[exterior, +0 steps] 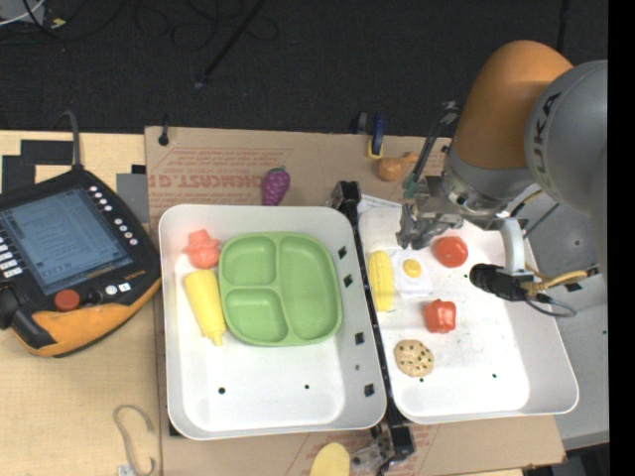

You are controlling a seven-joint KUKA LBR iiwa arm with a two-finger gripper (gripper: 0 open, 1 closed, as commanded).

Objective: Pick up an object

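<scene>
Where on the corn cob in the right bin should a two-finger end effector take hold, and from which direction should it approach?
Grip the corn cob across its middle, coming straight down from above. It lies flat and long along the right bin's left wall, so the fingers should likely close across its narrow width. The wall sits close on one side and the fried egg on the other, which leaves little room for the fingers.

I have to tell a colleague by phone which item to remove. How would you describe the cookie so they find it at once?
Look in the right-hand white bin. Toward its near left part lies the cookie, below the red pepper. It is the one flat, round, tan piece dotted with dark chips.
</scene>
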